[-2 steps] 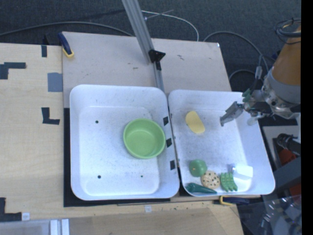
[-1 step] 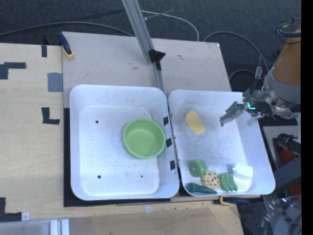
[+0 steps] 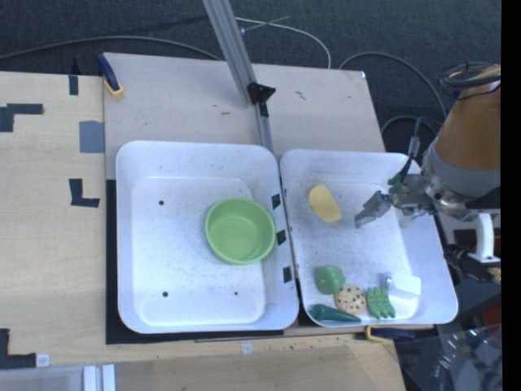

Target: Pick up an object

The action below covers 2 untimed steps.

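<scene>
My gripper [image 3: 364, 216] hangs over the middle of the right bin [image 3: 423, 243], reaching in from the right on the grey arm with its orange band. A yellow rounded object [image 3: 324, 203] lies just to its left, a short gap apart. Along the near edge of the same bin lie a green round piece [image 3: 329, 278], a speckled tan cookie [image 3: 351, 299], a bumpy green piece [image 3: 379, 302], a dark teal piece [image 3: 334, 314] and a white block [image 3: 404, 284]. Nothing shows in the gripper's grasp.
A light green bowl [image 3: 240, 230] stands in the left bin [image 3: 146, 218], near its right wall. A grey pole [image 3: 236, 47] slants down to the divide between the bins. Cables run across the dark floor behind the bench.
</scene>
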{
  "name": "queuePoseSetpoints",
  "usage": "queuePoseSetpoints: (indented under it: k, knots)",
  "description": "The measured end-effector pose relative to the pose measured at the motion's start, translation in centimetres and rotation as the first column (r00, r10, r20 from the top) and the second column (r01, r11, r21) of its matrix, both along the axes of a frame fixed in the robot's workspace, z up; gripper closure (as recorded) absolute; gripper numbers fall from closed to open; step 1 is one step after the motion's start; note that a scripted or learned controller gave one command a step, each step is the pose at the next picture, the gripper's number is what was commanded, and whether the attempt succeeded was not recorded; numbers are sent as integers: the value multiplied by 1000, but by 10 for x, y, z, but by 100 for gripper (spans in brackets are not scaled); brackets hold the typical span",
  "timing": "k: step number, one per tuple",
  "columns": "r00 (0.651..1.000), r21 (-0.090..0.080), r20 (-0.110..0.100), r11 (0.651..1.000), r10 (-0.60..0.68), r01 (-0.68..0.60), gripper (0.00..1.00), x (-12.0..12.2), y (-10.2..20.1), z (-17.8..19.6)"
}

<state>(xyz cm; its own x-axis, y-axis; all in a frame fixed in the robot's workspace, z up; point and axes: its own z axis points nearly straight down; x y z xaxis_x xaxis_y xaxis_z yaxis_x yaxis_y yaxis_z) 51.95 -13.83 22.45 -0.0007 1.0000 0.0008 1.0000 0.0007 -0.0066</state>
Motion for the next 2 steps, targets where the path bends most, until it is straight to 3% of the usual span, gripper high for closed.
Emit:
queuePoseSetpoints:
  k: [2]
  knots:
    - [1000,1,-2,1000,1,-1,0,-1,15,-105]
